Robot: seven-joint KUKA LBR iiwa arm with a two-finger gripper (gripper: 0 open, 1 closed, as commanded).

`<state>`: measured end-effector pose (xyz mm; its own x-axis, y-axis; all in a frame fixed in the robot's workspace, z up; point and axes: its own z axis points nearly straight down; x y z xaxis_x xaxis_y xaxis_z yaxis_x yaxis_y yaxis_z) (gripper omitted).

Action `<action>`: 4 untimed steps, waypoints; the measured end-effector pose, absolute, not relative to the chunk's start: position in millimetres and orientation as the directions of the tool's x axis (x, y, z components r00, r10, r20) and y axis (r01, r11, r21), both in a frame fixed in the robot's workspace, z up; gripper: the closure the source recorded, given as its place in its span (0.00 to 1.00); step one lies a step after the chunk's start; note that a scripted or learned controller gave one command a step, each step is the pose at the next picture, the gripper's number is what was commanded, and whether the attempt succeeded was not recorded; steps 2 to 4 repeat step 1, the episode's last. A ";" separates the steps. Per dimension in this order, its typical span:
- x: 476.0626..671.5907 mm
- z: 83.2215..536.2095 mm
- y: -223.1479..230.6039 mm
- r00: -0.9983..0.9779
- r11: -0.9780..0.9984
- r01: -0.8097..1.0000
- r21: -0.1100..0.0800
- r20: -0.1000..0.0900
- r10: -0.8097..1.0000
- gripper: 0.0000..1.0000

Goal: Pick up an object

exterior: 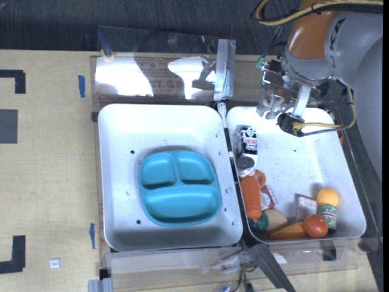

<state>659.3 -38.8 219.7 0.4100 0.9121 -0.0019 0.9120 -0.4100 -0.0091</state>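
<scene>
While the gripper (281,107) is hovering over the right bin's (304,151) far corner, you cannot tell its fingers' state; toy food is lying heaped along the near wall, carrot (250,196) included.

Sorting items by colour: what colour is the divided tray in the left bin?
Light blue: the divided plastic tray, clearest in the camera view.

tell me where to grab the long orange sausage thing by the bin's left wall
Grip the orange sausage across its middle, coming straight down from above. It lies flat and lengthwise along the right bin's left wall, so the long sides are the narrow span; the wall side looks tight, so the hand may need to nudge it clear first.
</scene>
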 end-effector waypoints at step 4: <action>648.7 290.7 -108.7 0.443 -0.443 0.897 0.008 0.000 0.897 1.00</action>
